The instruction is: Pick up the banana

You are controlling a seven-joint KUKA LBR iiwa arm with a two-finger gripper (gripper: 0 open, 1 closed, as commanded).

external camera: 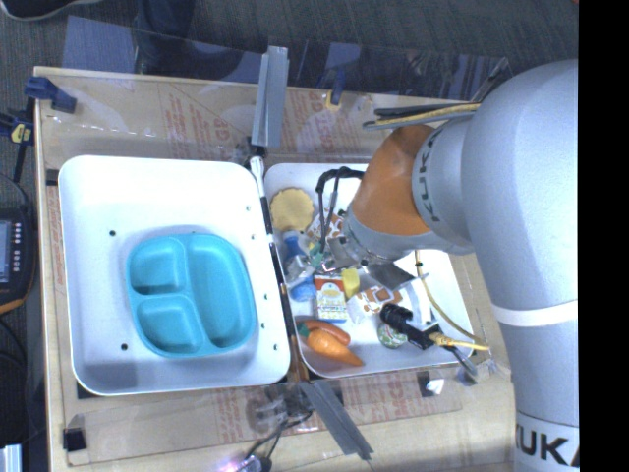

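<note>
My gripper reaches down into the right bin, among a heap of small toy foods near the bin's left wall. The orange-banded wrist hangs over it and hides much of that bin's middle. A small yellow piece peeks out beside a juice carton just below the gripper. I cannot tell whether that piece is the banana.
The right bin also holds a round tan cookie at its back left, blue bits, a carrot and an orange piece at the front, and a green item. In the left bin lies a blue divided plate.
</note>
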